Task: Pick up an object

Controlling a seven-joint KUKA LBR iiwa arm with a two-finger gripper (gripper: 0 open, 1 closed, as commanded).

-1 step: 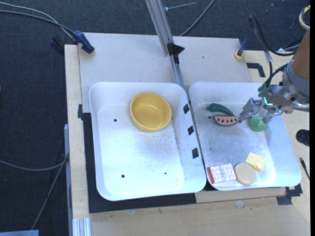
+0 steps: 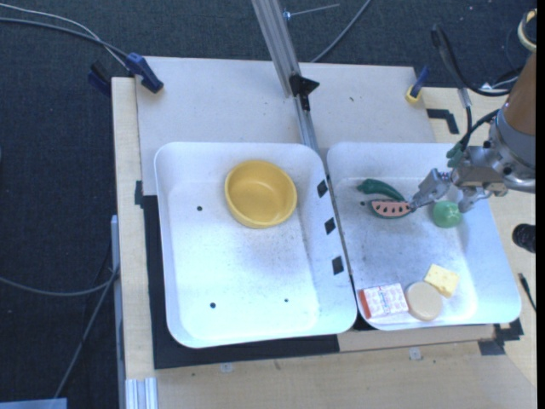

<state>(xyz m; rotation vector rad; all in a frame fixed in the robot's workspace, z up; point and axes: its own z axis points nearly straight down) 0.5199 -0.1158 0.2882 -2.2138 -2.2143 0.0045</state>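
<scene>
Arm enters from the right edge of the camera view, reaching over the right bin (image 2: 502, 301). Orange band shows at the upper right, above the grey wrist; wrist sits over the bin's far right rim. Gripper (image 2: 444, 196) hangs low over the bin's upper right part, pointing inward toward the bin's middle. Two fingers (image 2: 426, 191) spread apart, one reaching left and one angled down on the right side. Nothing seen clamped between them.
</scene>
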